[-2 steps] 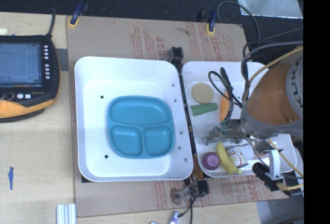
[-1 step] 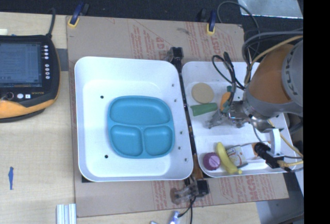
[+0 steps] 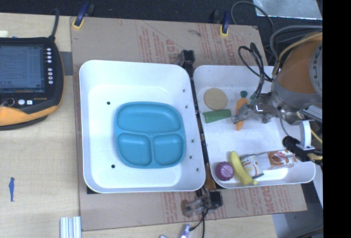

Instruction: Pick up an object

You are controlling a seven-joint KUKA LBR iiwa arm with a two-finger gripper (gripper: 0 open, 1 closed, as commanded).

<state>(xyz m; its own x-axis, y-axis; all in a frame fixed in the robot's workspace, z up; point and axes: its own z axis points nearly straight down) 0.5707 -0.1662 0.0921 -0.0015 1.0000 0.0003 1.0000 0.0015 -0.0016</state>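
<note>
The right bin [image 3: 219, 75] holds a tan round disc [image 3: 215, 98], a green bar [image 3: 217, 115], a small orange carrot [image 3: 241, 105], a yellow banana [image 3: 241, 168], a purple round piece [image 3: 224, 171] and a brown-and-white bottle [image 3: 272, 160] lying on its side. My gripper [image 3: 248, 113] reaches in from the right and sits low in this bin, right beside the carrot and just right of the green bar. Its metal tip overlaps the carrot's lower end. Whether it grips anything is unclear.
A blue divided plate [image 3: 149, 134] lies in the left bin [image 3: 93, 83]. The arm's orange-banded body [image 3: 299, 69] and black cables [image 3: 255, 58] hang over the right bin's far right side. A teach pendant [image 3: 27, 80] rests at the bench's left.
</note>
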